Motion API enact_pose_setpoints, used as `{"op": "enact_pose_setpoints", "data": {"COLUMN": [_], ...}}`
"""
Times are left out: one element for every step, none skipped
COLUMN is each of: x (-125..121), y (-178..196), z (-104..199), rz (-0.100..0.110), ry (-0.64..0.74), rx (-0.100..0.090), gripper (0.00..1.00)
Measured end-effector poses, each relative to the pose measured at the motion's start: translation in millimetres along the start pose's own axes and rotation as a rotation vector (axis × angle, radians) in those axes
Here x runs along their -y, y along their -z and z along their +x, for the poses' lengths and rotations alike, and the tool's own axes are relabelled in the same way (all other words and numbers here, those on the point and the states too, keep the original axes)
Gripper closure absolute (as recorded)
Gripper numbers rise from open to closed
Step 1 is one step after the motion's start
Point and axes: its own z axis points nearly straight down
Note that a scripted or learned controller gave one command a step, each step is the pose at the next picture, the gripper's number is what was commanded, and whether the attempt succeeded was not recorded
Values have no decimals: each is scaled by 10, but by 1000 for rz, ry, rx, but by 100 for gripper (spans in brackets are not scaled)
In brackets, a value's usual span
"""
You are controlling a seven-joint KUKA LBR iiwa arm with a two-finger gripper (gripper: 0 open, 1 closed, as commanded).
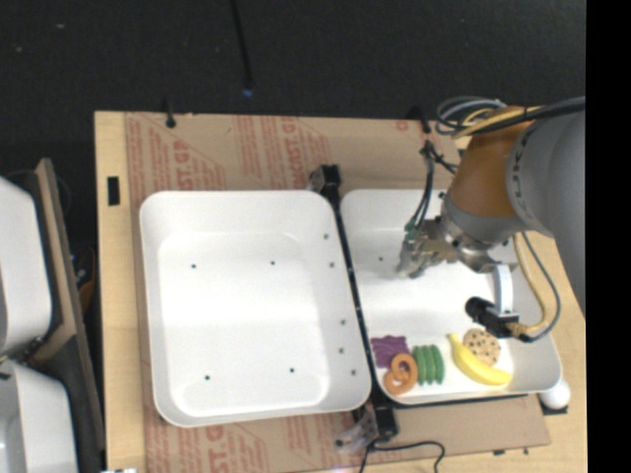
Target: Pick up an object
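The bench [246, 156] is a flat brown cardboard-covered board with red printing, and it carries two shallow white plastic bins with rounded corners. Taking the right bin [394, 215] as the landmark: the left bin [246, 304] sits touching its left wall, smooth and glossy inside. The arm [513, 170] hangs over the right bin's upper right part, a bulky grey cylinder with an orange band and loose cables at its wrist. The gripper [412, 262] points down over the right bin's upper middle floor, its thin metal fingers close together with nothing between them; I cannot tell whether they are fully closed. The toy foods lie well apart from the jaws, in a row along the right bin's lower wall: a curved yellow banana [477, 364] at the right, a round speckled cookie [481, 344] resting against it, a ridged green piece [429, 362], an orange ring [402, 373], and a small purple lump [389, 347] nearest the left bin
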Motion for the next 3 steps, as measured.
{"op": "enact_pose_setpoints", "data": {"x": [48,62,57], "y": [496,927,1160], "z": [-85,-68,-76], "rz": [-2,-2,-1], "ry": [1,2,2], "rx": [1,0,0], "gripper": [100,100,100]}}
